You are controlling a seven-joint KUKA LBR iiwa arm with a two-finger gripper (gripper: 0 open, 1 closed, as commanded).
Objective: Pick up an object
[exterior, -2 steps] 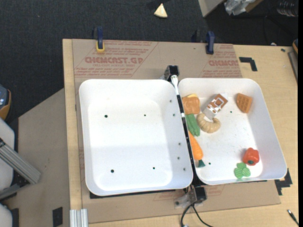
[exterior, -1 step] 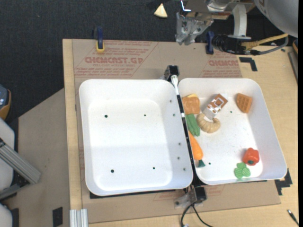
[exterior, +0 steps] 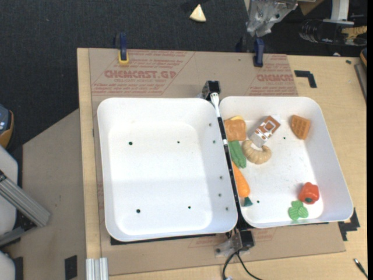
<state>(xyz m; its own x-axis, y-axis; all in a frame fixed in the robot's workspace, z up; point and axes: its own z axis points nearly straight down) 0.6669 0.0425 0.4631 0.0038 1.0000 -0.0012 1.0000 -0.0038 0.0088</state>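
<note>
The hand (exterior: 263, 17) hangs above the tabletop's (exterior: 52, 174) far edge, beyond the right bin (exterior: 335, 174), near a blue clamp (exterior: 258, 52); whether it is open I cannot tell, perhaps from blur. In that bin lie a croissant (exterior: 257, 152), a small box (exterior: 266, 129) touching it, a bread slice (exterior: 235, 128), a carrot (exterior: 241, 181), a red pepper (exterior: 309, 192) and a green leaf (exterior: 298, 211). The left bin (exterior: 111, 174) lies alongside.

Dark carpet floor (exterior: 58, 22), cardboard-topped bench (exterior: 175, 69) w/ blue clamps (exterior: 122, 44), alu rail (exterior: 23, 200) at left
</note>
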